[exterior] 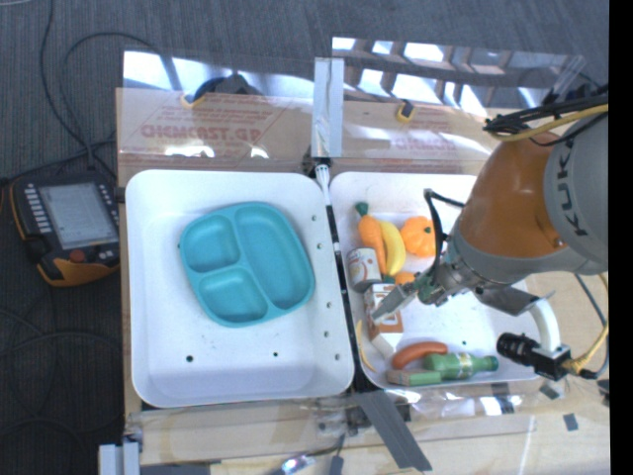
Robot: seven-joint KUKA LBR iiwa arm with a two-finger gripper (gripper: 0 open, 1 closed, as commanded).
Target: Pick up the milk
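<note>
The milk, a small white carton with orange-brown markings [388, 303], lies tilted in the right-hand shallow white bin [465, 188], near that bin's middle and just right of the divider between the two bins. The two-finger gripper [415, 293] sits directly at the carton's right end, touching or overlapping it; whether the claw is wide, narrow or closed on the carton cannot be told from this angle. The grey arm with its orange band [514, 211] covers much of the bin's right half.

Just above the carton stands a small brown-labelled can [362, 265]. Beyond it lie an orange plastic carrot [370, 236], a yellow banana [393, 245] and a round orange fruit [419, 237], close together. Below the carton, near the bin's front wall, lie a red sausage-shaped piece [419, 351] and a green bottle [455, 367] on its side.

The left-hand shallow white bin [158, 364] holds a teal three-compartment plate [247, 262]. A grey handheld control pendant [64, 228] rests on the floor, well apart to the left.
</note>
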